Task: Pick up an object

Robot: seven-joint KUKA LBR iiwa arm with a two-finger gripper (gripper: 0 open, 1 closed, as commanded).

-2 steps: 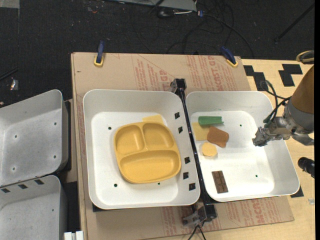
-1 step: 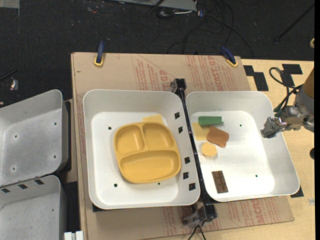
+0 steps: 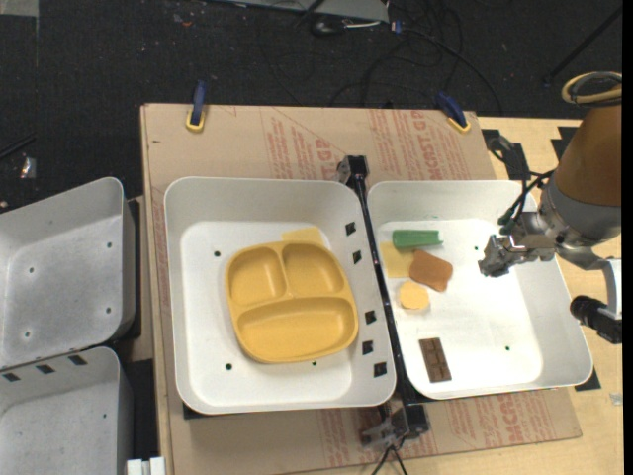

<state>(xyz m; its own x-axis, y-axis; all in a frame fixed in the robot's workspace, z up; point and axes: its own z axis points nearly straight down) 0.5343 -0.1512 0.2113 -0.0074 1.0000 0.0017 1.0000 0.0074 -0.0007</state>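
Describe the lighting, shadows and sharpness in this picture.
Camera view: even overhead light, soft shadows; the yellow tray and green block look sharp; the white bin is bright but not blown out; the gripper is dark and slightly soft.

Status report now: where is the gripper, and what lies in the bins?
Gripper over right bin, nothing between it and the floor. Green block, brown piece, yellow round piece, dark flat piece lie left of it. Yellow tray in left bin.
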